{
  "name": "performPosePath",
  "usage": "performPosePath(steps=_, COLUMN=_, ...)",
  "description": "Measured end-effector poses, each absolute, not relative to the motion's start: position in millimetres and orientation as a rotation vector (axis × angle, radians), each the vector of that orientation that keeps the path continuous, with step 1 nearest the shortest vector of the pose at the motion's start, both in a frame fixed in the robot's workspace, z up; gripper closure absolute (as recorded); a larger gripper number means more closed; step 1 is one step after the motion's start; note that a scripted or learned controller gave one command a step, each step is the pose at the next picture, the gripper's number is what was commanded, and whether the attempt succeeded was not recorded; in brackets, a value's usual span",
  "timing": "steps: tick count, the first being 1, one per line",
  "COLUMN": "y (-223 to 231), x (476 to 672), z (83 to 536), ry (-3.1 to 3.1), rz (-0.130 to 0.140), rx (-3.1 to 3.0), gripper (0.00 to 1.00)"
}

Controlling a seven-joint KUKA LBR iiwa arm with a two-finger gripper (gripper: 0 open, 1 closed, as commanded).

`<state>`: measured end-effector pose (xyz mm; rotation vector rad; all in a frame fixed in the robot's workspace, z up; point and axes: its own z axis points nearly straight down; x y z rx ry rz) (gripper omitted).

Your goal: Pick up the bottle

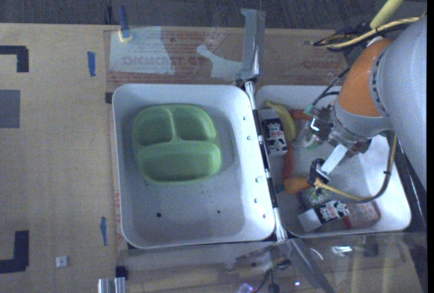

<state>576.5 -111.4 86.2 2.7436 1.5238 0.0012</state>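
A small white bottle (pixel 274 137) with black patches and a dark cap lies along the left wall of the right bin (pixel 397 217). A similar white and black container (pixel 327 213) lies near that bin's front edge. My gripper (pixel 312 131) hangs low over the middle of the right bin, to the right of the patched bottle and apart from it. The wrist's orange band is just behind it. Nothing shows as held.
In the right bin a yellow banana (pixel 283 118) lies beside the bottle. An orange carrot (pixel 291 176), a green packet (pixel 314 197) and a reddish flat pack (pixel 366 214) lie there too. The left bin (pixel 129 217) holds a green divided plate (pixel 178 142).
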Motion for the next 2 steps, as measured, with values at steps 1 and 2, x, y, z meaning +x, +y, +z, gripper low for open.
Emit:
performPosePath(steps=1, y=-104, x=561.9, z=90, ry=1.679, rz=0.004, rx=2.633, gripper=0.00)
performPosePath(steps=2, y=-168, x=580.9, z=110, ry=1.772, rz=0.000, rx=2.593, gripper=0.00)
